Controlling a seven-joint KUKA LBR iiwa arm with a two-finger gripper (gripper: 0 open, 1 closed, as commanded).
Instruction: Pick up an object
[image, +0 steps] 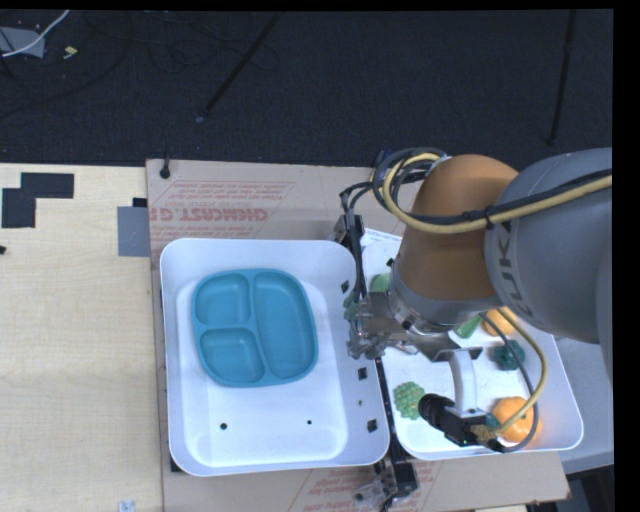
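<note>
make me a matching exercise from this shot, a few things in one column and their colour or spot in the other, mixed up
Things:
1. divided plate
2. bumpy broccoli-like piece
3. round fruit-like object
4. band above the arm's wrist

Places and colours:
A. green, in the right bin near its left wall
B. orange, in the right bin's lower right corner
C. blue, lying in the left bin
D. orange, hanging over the right bin

Pairs: 1-C, 2-A, 3-B, 4-D
</note>
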